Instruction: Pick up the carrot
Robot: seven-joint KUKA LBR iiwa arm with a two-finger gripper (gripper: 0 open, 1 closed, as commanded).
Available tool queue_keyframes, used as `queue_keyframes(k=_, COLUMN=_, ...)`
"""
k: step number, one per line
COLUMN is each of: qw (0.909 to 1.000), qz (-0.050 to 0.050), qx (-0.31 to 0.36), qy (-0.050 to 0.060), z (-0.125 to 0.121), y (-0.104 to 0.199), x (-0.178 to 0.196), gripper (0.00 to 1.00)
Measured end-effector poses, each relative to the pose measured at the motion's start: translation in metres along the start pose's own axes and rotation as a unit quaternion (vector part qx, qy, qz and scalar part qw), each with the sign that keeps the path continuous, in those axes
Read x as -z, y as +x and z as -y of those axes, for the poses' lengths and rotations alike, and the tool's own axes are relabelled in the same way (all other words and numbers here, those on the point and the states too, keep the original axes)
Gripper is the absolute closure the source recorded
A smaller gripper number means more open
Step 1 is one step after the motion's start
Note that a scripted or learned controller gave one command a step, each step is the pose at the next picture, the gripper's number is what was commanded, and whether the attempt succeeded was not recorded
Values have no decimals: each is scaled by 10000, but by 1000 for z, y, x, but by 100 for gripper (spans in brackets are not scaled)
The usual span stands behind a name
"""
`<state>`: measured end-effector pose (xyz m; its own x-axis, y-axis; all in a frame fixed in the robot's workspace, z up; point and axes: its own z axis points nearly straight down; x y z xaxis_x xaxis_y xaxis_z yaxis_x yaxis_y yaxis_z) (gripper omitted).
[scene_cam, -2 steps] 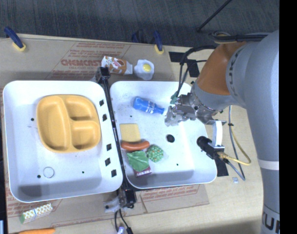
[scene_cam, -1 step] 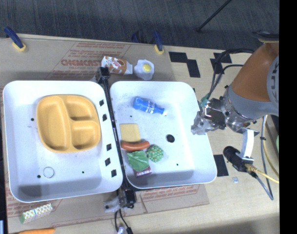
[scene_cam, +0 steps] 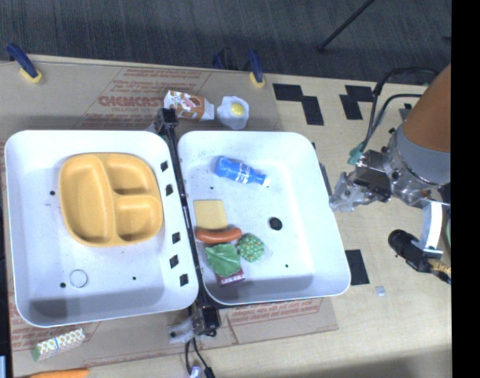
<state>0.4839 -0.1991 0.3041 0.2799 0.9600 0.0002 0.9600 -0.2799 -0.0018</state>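
bins, two; tray, one

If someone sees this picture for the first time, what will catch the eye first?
Probably the yellow divided tray lying in the left bin. Next, the blue bottle in the right bin, above a cluster of toy food by the left wall. The gripper hangs outside the right bin's right rim.

The cardboard sheet under the bins has red printing. Above the left bin, one big red word can be seen, maybe "CHEMCAST", but the letters are blurred and I am not sure. The smaller red lines near it, and those at the lower edge, are too small to read.
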Motion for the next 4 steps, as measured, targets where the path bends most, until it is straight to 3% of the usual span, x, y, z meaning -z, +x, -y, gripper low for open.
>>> queue_keyframes(k=1, qw=9943, qz=-1, qx=-1065, qy=23, z=-24, y=92, x=-41, gripper=100)
queue_keyframes(k=2, qw=9745, qz=4, qx=-2242, qy=13, z=-46, y=70, x=-15, gripper=100)
queue_keyframes(k=3, qw=9432, qz=3, qx=-3321, qy=28, z=-5, y=135, x=-67, gripper=100)
queue_keyframes(k=4, qw=9211, qz=10, qx=-3894, qy=34, z=58, y=170, x=-74, gripper=100)
